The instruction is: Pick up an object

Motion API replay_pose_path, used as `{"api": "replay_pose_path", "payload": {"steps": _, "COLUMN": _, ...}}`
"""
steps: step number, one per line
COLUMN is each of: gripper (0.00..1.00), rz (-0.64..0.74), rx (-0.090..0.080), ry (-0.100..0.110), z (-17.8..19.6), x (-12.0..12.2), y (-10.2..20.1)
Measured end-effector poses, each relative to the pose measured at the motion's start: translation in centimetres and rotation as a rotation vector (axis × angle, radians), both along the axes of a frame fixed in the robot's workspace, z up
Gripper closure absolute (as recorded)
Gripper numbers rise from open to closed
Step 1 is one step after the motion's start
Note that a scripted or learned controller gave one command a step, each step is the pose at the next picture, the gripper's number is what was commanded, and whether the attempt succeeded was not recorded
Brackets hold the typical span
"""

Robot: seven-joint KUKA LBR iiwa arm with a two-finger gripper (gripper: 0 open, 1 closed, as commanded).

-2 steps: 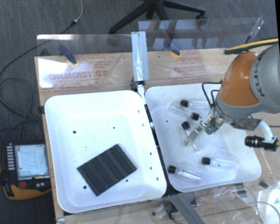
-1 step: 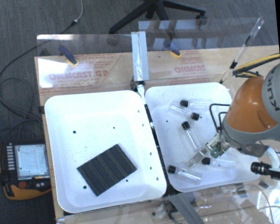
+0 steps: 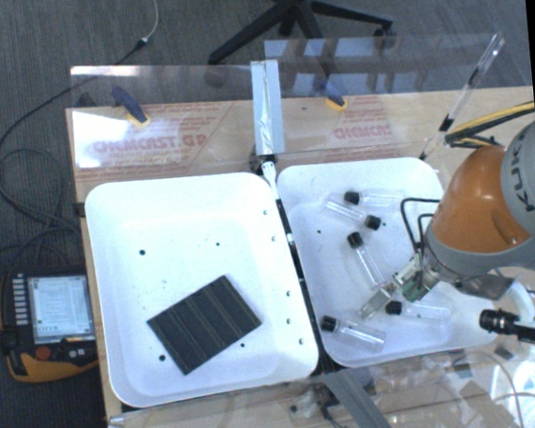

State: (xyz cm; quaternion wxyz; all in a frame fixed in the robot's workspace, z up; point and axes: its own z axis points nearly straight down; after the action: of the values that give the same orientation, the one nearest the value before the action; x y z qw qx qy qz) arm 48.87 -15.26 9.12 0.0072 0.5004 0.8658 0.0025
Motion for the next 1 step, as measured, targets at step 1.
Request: {"api": "replay_pose_path", "payload": {"steps": 1, "gripper": 0.00, "rz": 0.008, "rx": -0.006, "ry": -0.003, "z": 0.00, "x": 0.00, "y": 0.84}}
